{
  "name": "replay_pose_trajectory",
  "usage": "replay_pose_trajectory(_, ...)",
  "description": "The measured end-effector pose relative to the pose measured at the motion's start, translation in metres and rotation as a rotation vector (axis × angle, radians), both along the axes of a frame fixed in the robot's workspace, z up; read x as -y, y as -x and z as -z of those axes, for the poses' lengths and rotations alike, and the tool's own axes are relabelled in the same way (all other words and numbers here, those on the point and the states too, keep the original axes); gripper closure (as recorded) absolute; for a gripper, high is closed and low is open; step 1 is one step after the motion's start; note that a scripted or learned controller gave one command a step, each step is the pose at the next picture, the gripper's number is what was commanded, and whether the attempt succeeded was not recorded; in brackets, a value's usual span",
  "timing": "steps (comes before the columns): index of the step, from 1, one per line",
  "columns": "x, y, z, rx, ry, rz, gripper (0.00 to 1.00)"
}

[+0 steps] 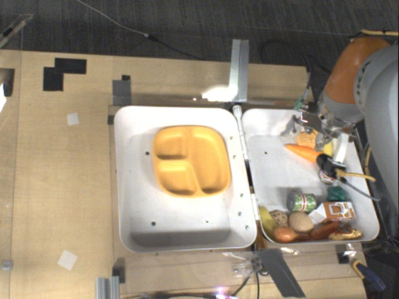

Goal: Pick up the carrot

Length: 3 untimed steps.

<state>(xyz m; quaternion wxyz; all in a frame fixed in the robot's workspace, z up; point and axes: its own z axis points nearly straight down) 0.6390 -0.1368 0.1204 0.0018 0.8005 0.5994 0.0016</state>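
The arm (368, 80) reaches over the right bin (268, 173). The left bin (131, 185) holds a yellow tray (189, 159). The gripper (310, 131) sits at the right bin's top, whether clenched or released I cannot tell. The carrot (300, 151) lies just below it. A can (303, 202) lies lower down.

The arm (368, 86) is cut off by the right edge. The carrot's (301, 152) right end is hidden behind the gripper (318, 132). The pile (312, 220) of small items in the right bin's near corner is too blurred to identify.
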Motion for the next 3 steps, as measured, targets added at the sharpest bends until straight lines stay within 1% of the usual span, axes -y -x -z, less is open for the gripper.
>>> replay_pose_trajectory(1, -0.006, 0.013, 0.019, 0.03, 0.008, 0.064, 0.0)
replay_pose_trajectory(2, -0.041, 0.036, 0.032, 0.005, -0.003, 0.241, 0.0)
replay_pose_trajectory(3, -0.028, 0.031, 0.033, 0.003, -0.003, 0.273, 0.0)
